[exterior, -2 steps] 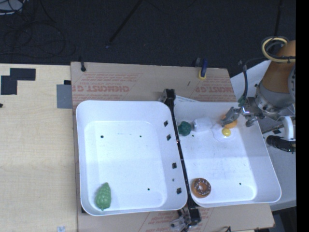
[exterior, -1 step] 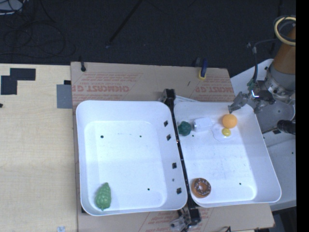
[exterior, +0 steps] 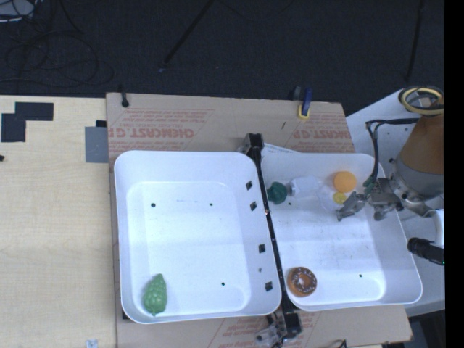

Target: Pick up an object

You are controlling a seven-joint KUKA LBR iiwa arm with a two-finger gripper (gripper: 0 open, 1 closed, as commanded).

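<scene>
In the right bin (exterior: 377,285) lie an orange ball (exterior: 345,180), a small yellow piece (exterior: 338,196) just below it, a dark green lump (exterior: 277,192) near the divider, a clear plastic item (exterior: 308,188) between them, and a brown donut-like ring (exterior: 301,281) at the front. A light green bumpy object (exterior: 154,294) rests in the front left corner of the left bin (exterior: 130,194). My gripper (exterior: 353,206) hangs at the right bin's right side, just below and right of the orange ball and yellow piece. Nothing shows between its fingers.
The arm's orange band and grey wrist (exterior: 424,158) stand over the right bin's right rim. A black divider strip (exterior: 264,223) runs between the bins. Cardboard (exterior: 217,125) lies under both bins, with a blue-yellow clamp (exterior: 305,104) at its back edge.
</scene>
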